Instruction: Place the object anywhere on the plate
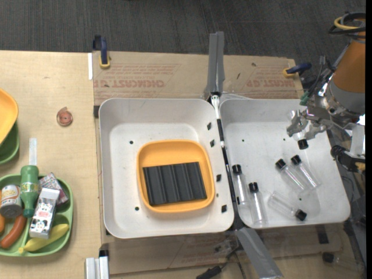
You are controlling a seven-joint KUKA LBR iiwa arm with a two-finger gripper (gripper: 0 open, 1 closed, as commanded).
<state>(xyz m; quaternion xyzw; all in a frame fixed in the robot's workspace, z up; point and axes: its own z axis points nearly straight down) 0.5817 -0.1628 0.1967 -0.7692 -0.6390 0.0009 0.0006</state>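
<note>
While hand (302, 133) state unclear: clear plastic vials (302, 173) w/ black caps, ribbed dark slab on rounded orange plate (174, 150).

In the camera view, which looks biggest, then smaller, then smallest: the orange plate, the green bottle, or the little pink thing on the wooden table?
1. Orange plate, in the left white bin, looks by far the biggest.
2. Green bottle, on the green tray at the left edge, comes next.
3. Little pink thing on the table looks smallest.
</note>
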